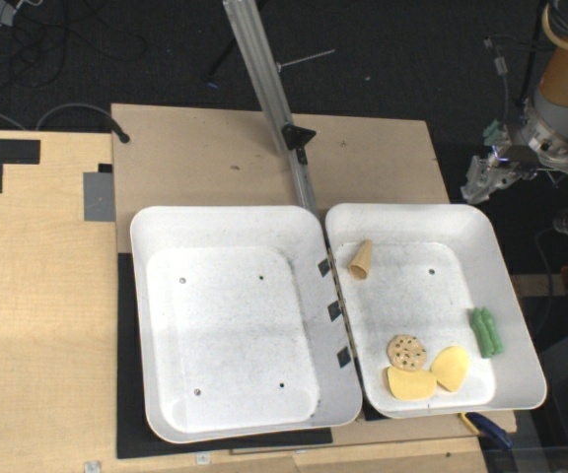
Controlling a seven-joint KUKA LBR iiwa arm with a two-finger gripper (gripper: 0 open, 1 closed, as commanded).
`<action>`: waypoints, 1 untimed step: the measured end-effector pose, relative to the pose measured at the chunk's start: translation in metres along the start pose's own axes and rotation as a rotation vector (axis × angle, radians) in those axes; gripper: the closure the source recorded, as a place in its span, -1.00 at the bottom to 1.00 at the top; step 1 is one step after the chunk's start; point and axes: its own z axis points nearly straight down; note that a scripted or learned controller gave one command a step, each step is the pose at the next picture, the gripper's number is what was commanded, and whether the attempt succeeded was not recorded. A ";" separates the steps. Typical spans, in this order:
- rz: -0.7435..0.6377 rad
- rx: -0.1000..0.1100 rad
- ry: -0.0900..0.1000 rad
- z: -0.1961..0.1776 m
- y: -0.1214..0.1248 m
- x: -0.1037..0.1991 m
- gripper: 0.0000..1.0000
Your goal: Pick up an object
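Camera view: end effector (485, 177) off the right bin's (501, 254) far corner, grip state unclear

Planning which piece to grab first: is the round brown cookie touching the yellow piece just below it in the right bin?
Touching. In the camera view the cookie overlaps the top edge of the yellow piece, with no white bin floor between them.

Matt speckled white plastic bins (225, 230) rest on pale wood-grain bench (37, 284); ribbed metal rail (264, 77) gleams.
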 end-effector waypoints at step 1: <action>0.003 0.004 0.002 0.006 0.006 0.043 1.00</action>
